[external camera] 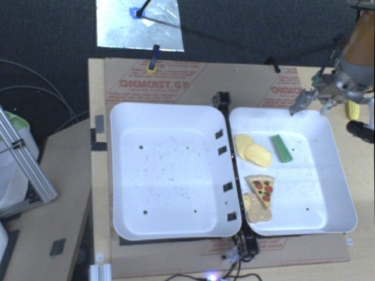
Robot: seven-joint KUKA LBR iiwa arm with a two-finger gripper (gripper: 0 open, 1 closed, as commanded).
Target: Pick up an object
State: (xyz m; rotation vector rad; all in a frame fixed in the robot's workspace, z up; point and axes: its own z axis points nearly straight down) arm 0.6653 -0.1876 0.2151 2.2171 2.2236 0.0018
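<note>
The right bin [337,174] is the landmark here, and all the loose objects lie inside it. A green block [281,148] lies in its upper middle part, a little tilted. Just beside the block, toward the divider between the bins, lie two yellow round pieces [253,150] that overlap each other. Below them, near the lower left part of this bin, lies a toy pizza slice [262,189] with red dots, and a beige flat piece [256,209] touches it from below.

The tool [316,100] hangs above the upper right corner of the right bin, over its rim. The green block is the nearest object to it, but they are apart: the block lies lower and to the left of the tool. Nothing is between the fingers, and I cannot tell if they are apart or together.

The left bin [170,171] stands just beside the right bin on the table [193,78].
</note>
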